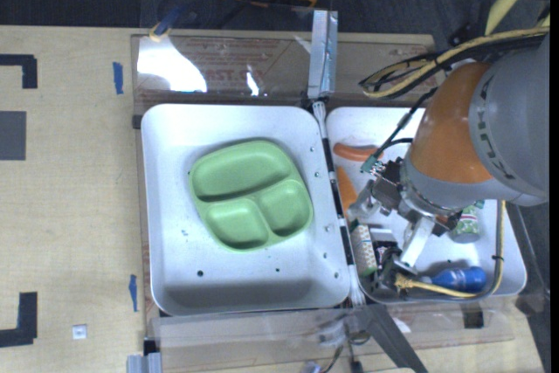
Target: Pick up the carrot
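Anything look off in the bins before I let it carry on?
Nothing looks spilled or broken. The green tray sits at a slant in the left bin. The carrot lies in the right bin, partly hidden by the arm; the hand is low among the clutter below it.

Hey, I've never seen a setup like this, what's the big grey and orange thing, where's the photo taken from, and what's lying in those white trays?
The photo comes from one fixed camera above the bench, looking down at a slant. The grey and orange thing is a robot arm reaching in from the right. Its tool hangs low over the right bin; I cannot tell whether it holds anything. The left bin holds a green divided plate. In the right bin, an orange carrot lies near the top left, apart from the tool, and a blue object lies near the bottom. Other small items there are too hidden to name.
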`<state>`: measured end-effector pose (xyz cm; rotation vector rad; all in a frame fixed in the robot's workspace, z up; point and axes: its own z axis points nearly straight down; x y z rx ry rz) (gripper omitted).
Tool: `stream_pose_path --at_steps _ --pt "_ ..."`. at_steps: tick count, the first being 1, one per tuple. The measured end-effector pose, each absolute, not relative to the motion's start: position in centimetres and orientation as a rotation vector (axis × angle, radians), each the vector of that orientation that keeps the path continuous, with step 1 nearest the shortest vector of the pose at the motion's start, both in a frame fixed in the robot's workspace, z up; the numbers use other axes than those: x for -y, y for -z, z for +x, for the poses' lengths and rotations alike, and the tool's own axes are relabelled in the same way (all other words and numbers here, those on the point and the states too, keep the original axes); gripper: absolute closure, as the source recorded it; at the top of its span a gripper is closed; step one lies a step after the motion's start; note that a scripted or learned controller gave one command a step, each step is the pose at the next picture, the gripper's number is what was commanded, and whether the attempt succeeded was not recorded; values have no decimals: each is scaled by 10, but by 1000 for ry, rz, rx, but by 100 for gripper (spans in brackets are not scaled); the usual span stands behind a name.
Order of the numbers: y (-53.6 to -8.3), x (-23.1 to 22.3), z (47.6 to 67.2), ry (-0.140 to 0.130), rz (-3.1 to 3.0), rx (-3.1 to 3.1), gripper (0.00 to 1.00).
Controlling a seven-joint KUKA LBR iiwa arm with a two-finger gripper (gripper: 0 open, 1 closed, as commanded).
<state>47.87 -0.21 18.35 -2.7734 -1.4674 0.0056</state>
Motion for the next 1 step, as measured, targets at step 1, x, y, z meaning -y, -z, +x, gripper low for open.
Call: stream_pose_path --at_steps 1 --pt "-193 44 544 -4 -2942 1100 0"
